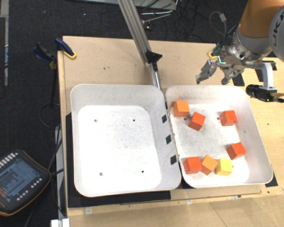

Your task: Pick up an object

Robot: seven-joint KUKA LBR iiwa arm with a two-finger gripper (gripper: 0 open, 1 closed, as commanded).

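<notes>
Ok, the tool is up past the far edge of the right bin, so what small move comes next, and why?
Probably bring the tool in over the right bin and down toward the red block. That block looks nearest to it and sits apart from the others. The tool hangs above the bench with open fingers and nothing between them.

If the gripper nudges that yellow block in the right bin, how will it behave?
The yellow block looks like a stiff cube with flat faces, so it should slide, not roll. It touches an orange block, so a push would likely shove that too. It is probably light.
</notes>
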